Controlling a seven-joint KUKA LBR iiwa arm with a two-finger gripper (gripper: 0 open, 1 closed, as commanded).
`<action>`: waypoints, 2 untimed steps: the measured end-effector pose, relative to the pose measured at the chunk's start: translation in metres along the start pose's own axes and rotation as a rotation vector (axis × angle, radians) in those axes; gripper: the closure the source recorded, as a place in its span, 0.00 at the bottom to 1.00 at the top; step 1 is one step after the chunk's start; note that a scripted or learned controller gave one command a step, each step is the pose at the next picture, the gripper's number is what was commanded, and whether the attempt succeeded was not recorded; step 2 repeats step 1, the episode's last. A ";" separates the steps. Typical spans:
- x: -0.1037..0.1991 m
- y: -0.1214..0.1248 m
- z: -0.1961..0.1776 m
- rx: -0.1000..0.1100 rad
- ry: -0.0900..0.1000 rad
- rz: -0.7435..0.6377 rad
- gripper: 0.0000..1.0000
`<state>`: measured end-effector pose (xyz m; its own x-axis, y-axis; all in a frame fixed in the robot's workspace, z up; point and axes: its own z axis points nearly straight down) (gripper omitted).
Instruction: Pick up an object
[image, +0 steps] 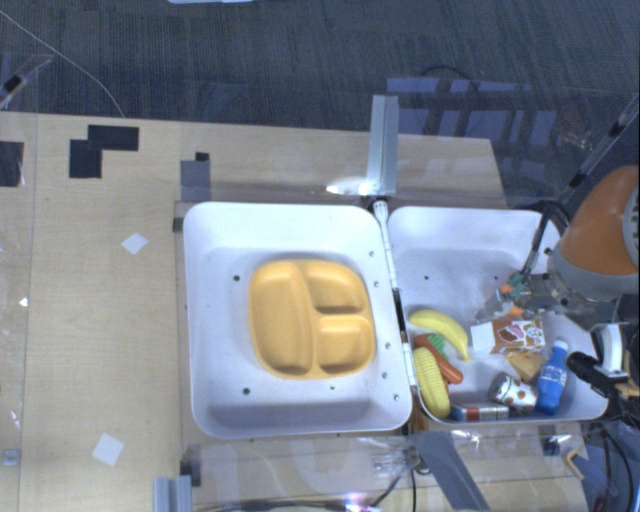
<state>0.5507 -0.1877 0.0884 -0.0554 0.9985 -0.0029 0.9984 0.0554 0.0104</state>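
My arm comes in from the right, its orange band (603, 228) over the far right edge of the right bin (450, 240). My hand (522, 290) hangs low inside that bin near its right wall; I cannot tell how far it is open, and I see nothing held in it.

The right bin's far half lies bare, giving open room along its far and left walls. Its near half is crowded: a banana (442, 330) by the left wall, an ear of toy corn (431, 381) at the near left corner, an orange carrot-like piece (441, 359) between them. Toward the right sit a printed snack packet (518, 338), a blue bottle (553, 378), a small can (516, 392) and a thin tube (478, 411) along the near wall.

The left bin (210, 300) holds a yellow divided tray (310, 318) at its middle, with bare floor all round. The desk (90, 330) stretches open to the left.
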 end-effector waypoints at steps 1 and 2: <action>0.000 0.002 -0.012 -0.005 -0.002 -0.002 1.00; 0.000 0.002 -0.012 -0.005 -0.002 -0.002 1.00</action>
